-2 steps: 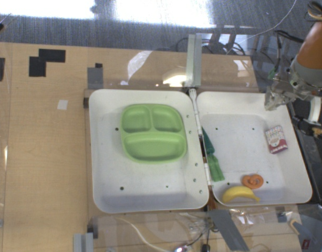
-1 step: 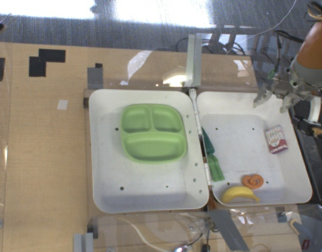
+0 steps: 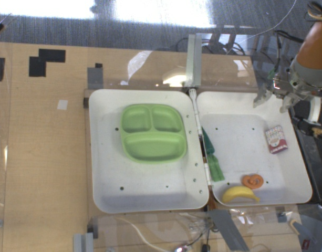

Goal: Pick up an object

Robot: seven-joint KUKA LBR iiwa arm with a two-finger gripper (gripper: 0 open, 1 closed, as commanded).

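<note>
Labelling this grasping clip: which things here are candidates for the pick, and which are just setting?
Pick candidates:
green divided plate
green tool
small red-and-white box
orange ring
banana

Setting:
left bin
right bin
end effector

Bright light glares off the grey ribbed floor (image 3: pixel 150 14) up top, while the pale wooden desk (image 3: pixel 40 140) carries black square markings (image 3: pixel 45 61).

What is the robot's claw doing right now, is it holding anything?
Gripper: jaws spread open, holding nothing, poised over the back right corner of the right bin.
</note>
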